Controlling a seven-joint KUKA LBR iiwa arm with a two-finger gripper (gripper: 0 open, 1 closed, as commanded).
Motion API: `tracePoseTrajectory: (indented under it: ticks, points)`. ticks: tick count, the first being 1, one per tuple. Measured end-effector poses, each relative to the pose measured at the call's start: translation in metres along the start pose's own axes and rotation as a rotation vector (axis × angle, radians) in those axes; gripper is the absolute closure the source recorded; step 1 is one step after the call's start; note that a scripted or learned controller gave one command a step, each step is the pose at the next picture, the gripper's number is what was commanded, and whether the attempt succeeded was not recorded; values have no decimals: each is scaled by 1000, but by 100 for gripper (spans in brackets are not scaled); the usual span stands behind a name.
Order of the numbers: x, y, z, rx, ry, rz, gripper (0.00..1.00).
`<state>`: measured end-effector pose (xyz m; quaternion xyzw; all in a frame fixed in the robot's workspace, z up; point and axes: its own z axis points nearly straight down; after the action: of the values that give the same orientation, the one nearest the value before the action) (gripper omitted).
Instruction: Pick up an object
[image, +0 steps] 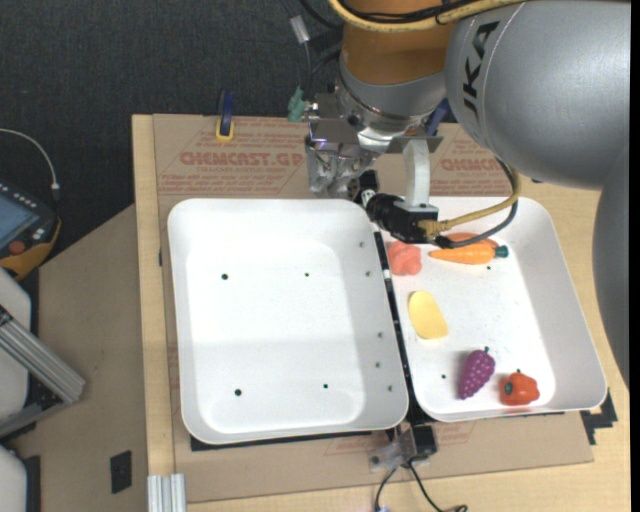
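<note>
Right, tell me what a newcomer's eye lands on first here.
First the big grey arm with its orange band, filling the top right and reaching down over the right bin's back corner. Next the bright toys in that bin: an orange carrot, a pink piece, a yellow piece, purple grapes and a red-orange piece.

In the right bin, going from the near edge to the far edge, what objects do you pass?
Red tomato → purple grapes → yellow piece → pink piece → orange carrot.
</note>
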<state>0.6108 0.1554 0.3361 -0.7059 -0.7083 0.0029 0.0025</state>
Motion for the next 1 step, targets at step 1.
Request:
tracePoseTrajectory:
  ticks: [1]
  points:
    - [57, 14, -86, -19, 5, -3, 100]
